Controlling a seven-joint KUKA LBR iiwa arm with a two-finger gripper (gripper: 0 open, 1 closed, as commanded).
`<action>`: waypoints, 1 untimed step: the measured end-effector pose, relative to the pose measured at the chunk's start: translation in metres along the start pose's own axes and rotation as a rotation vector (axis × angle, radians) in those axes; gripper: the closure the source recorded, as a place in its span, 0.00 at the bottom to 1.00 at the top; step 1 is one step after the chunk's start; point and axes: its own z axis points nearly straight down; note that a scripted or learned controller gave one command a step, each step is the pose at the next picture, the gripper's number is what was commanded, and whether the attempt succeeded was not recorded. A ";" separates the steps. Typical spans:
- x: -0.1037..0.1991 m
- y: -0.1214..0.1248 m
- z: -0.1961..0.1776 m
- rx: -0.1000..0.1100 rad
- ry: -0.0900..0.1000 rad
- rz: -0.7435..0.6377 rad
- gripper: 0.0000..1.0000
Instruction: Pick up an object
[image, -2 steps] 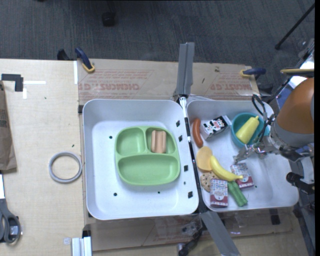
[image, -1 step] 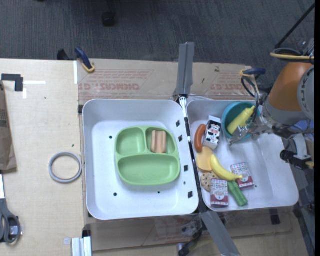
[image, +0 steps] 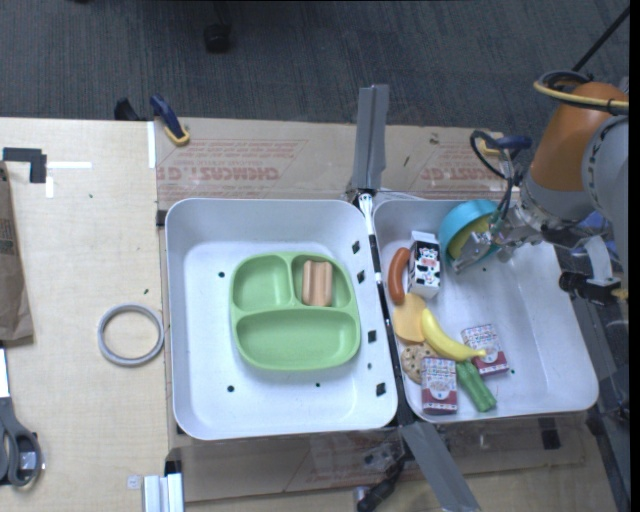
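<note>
Nearest the lens, low in the right-hand shallow white bin (image: 560, 350), lie a small red-and-white snack packet (image: 439, 386) and a green bean-shaped toy (image: 476, 385). At the bin's upper part the grey arm's two-finger gripper (image: 478, 246) sits against a turquoise plastic bowl (image: 466, 226) lying tipped on its side; whether it is spread or pinching the rim I cannot tell.

Risk, as I judge it: a thin curved rim offers little purchase — the bowl could roll or slip free on the lift, or knock the black-and-white milk carton (image: 426, 266) just beside it.

Further out — a yellow toy banana (image: 446, 341) and red sausage (image: 399, 274) lie near the divider, well apart from the tool. A green sectioned plate (image: 290, 335) sits in the left bin.
</note>
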 end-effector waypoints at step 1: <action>0.054 -0.054 -0.045 -0.036 -0.013 0.056 0.00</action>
